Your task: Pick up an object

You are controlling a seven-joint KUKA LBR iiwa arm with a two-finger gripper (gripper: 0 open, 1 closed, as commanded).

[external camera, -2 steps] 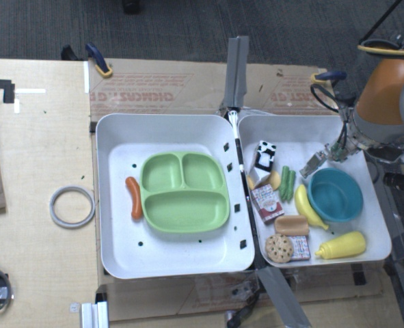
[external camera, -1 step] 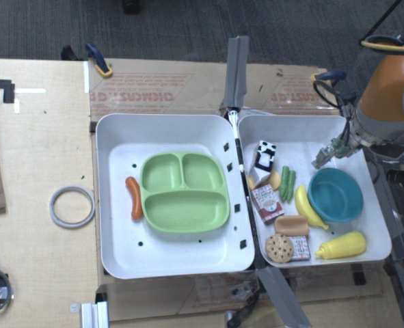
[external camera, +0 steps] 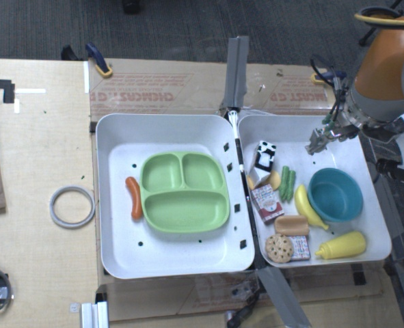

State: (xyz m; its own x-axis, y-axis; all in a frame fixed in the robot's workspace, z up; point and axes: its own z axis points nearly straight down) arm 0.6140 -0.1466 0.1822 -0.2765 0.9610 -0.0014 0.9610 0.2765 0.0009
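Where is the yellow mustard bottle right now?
The mustard bottle lies in the right bin, near its front right corner, just below the blue bowl.

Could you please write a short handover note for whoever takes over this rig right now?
Hand: above the right bin's back edge, nothing seen in it; finger state unclear.
Right bin: blue bowl, banana, yellow squeeze bottle, cookie, green pods.
Left bin: green divided plate, orange sausage beside it.
Done: nothing picked. Left: grasp and lift one object.
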